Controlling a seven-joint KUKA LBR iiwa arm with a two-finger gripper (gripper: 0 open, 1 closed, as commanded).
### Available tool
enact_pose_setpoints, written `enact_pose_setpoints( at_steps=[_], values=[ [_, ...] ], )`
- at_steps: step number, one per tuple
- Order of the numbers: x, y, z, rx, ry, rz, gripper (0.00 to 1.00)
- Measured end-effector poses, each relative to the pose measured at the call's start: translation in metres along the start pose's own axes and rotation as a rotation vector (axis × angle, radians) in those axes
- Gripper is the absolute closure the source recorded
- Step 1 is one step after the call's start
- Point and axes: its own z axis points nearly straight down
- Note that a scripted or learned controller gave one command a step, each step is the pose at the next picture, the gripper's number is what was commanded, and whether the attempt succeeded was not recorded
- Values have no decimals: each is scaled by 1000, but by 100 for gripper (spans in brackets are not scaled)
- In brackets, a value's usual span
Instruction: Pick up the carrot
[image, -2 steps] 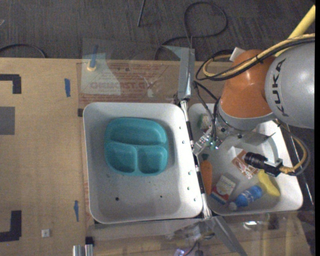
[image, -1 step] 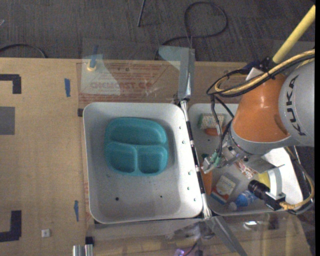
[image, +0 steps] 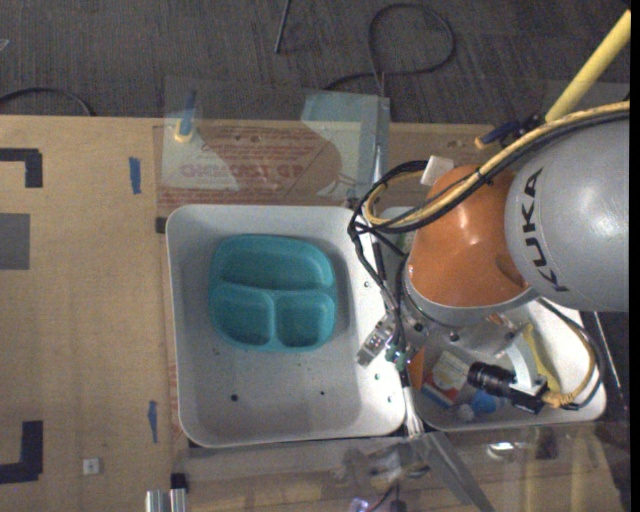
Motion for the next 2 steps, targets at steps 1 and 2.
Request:
enact_pose_setpoints(
  at_steps=[1,2],
  values=[
    [-32,-35,0,0,-1,230,100],
    [-35,-36,-8,0,0,235,100]
  ],
)
